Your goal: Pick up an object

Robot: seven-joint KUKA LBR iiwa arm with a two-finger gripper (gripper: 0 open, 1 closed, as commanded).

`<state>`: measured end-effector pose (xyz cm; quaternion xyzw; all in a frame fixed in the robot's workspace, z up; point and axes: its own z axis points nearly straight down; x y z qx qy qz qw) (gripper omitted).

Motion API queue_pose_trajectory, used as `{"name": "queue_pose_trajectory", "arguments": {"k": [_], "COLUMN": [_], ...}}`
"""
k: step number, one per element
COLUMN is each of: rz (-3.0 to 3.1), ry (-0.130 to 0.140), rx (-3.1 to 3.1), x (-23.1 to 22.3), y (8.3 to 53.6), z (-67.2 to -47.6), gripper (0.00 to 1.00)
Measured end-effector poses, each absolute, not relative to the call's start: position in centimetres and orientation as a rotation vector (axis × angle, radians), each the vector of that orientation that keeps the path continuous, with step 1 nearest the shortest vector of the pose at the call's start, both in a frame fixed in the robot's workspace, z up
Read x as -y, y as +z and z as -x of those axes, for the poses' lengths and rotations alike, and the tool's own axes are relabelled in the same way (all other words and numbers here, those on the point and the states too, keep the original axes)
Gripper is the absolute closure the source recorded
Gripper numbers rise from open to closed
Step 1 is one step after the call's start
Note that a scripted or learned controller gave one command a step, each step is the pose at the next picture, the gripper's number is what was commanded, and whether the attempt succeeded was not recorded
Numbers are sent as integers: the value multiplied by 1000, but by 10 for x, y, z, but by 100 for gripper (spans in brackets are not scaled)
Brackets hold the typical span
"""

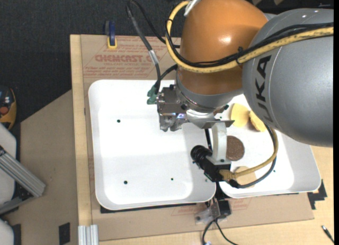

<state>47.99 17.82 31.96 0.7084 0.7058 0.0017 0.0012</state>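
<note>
Arm (pixel 265 53) over the bins' seam, gripper (pixel 170 112) hidden by the wrist: can't tell its state or load. Candidates in right bin (pixel 296 178): yellow piece (pixel 242 116), brown disc (pixel 233 148). Pick unconfirmed.

Two white bins (pixel 106 148) sit side by side on a brown board (pixel 79 69) printed with red lettering; a blue-and-yellow clamp (pixel 111 34) grips its far edge.

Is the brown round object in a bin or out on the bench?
In. The brown disc lies on the right bin's white floor, beside a yellow piece, partly hidden by the arm.
</note>
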Motion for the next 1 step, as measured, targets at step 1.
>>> {"name": "queue_pose_trajectory", "arguments": {"k": [1], "rz": [-2220], "ry": [6], "rx": [-2221], "x": [-174], "y": [350], "z": [-480], "gripper": [100]}}
